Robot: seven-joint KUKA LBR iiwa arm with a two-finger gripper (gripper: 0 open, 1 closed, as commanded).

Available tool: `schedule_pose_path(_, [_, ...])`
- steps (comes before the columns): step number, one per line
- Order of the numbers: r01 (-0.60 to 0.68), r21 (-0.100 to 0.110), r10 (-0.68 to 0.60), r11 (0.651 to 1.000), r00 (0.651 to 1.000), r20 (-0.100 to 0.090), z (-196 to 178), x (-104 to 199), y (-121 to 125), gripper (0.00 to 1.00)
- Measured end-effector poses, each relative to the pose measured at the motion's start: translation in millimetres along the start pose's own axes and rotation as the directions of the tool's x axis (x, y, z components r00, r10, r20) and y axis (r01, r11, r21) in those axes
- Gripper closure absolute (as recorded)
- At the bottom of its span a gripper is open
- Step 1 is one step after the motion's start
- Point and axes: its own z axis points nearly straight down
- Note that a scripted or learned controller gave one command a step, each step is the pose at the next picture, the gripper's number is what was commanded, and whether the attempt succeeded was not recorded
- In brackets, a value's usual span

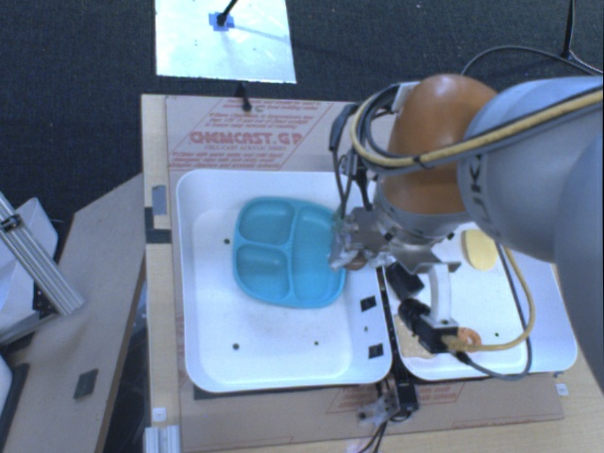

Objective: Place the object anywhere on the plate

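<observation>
The grey arm [528, 159] is reaching over the left bin [274, 347], its claw [347, 251] hovering at the blue plate [283, 251] edge; its opening and load I cannot tell. Centring over a compartment before releasing seems wise.

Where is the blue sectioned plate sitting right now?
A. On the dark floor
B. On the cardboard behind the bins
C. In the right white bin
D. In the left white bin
D: the blue plate lies flat on the floor of the left bin, with the gripper at its right edge.
</observation>
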Motion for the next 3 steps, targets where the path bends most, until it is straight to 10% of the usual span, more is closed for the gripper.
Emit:
schedule_pose_path(2, [-0.001, -0.002, 0.001, 1.000, 1.000, -0.001, 10.4, 113.8, 2.2, 1.00])
schedule_pose_path(3, [-0.007, 0.000, 0.007, 1.000, 1.000, 0.002, 10.8, 110.0, 2.1, 0.00])
